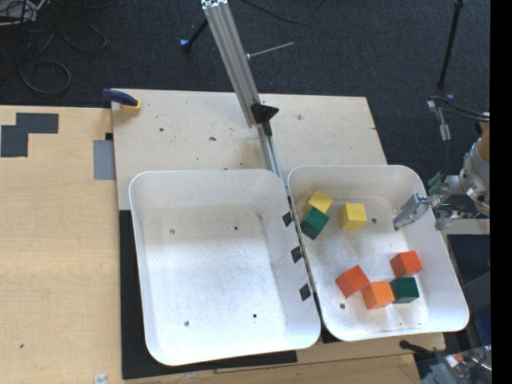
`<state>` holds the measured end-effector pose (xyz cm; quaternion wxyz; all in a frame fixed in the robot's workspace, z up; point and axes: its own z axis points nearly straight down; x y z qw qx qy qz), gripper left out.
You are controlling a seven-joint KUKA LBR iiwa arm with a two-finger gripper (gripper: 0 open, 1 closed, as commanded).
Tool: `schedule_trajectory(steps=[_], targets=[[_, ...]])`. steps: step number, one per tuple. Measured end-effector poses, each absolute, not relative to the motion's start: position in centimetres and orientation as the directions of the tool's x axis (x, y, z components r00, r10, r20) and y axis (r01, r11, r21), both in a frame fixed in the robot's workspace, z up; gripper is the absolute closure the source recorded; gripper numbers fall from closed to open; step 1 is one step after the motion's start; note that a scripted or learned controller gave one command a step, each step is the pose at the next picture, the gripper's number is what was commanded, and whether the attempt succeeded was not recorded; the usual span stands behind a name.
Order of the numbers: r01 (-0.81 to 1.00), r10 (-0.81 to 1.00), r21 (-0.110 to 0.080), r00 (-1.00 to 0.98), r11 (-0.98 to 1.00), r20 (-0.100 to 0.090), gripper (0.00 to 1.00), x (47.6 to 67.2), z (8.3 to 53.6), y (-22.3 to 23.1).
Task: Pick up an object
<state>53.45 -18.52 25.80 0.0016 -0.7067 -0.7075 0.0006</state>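
At the right edge of the frame, the grey metal jaws (413, 210) hang over the right rim of the right shallow white plastic bin (448, 314); whether they are released or clenched cannot be told, and nothing shows between them. In that bin lie two yellow wooden cubes (320, 202) (353, 215), a dark green cube (314, 224) touching the first, three orange cubes (352, 281) (378, 294) (406, 263) and a second green cube (406, 290). The left white bin (148, 238) sits beside it on the pale tabletop (184, 130).
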Motion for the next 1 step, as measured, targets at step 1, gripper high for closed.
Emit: schedule_trajectory(steps=[1], targets=[[1.0, 1.0, -0.003, 0.002, -0.002, 0.001, 0.0, 53.44, 25.8, -18.56]])
